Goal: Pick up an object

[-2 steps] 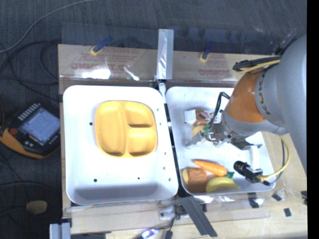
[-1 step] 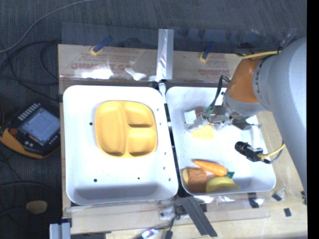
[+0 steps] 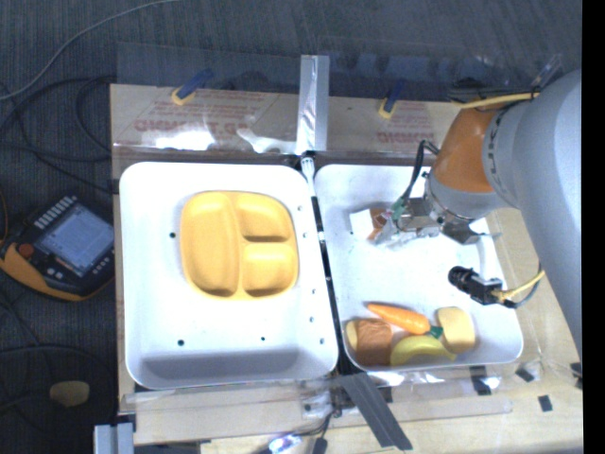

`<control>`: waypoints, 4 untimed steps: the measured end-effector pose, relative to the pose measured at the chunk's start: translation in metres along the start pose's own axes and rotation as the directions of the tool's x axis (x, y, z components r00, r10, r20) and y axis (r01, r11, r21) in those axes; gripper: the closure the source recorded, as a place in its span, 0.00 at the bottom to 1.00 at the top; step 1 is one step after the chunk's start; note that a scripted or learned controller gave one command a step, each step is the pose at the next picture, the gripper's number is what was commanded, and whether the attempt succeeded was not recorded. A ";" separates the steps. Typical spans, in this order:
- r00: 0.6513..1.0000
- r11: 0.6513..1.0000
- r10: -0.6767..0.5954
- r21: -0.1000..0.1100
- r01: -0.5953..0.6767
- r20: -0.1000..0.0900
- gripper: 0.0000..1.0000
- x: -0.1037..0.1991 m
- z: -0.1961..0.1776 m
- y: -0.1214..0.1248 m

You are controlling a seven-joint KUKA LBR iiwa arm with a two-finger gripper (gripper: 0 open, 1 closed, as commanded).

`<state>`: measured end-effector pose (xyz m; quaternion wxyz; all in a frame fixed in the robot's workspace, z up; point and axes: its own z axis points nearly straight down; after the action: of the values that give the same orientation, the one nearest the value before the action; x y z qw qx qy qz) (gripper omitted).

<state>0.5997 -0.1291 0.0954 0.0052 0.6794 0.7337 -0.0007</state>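
— Fingers point(image 3: 395, 227): apart or together?
— Too small and blurred; I cannot tell.
— What lies nearest?
— A carrot point(image 3: 397, 318), a yellow fruit point(image 3: 421, 350) and a brown lump point(image 3: 371, 340), touching along the right bin's point(image 3: 416, 277) near wall, probably hard to grasp singly.
— And the gripper point(image 3: 389, 223)?
— Farther back, low over a small reddish-brown piece point(image 3: 380, 218) lying alone on bare floor. It looks like the likely pick.

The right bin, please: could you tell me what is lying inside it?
Along the right bin's near wall lie a carrot, a brown bun, a yellow banana-like piece and a pale yellow block. The gripper covers a small reddish item.
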 end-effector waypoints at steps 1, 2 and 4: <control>1.000 1.000 0.000 0.000 0.000 0.001 0.00 0.000 0.000 0.000; 0.998 0.998 -0.063 0.012 0.063 -0.006 0.00 0.025 -0.046 -0.021; 0.989 0.989 -0.147 0.011 0.147 -0.010 0.00 0.049 -0.086 -0.079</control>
<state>0.5162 -0.0855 0.1805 -0.0021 0.6233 0.7820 -0.0022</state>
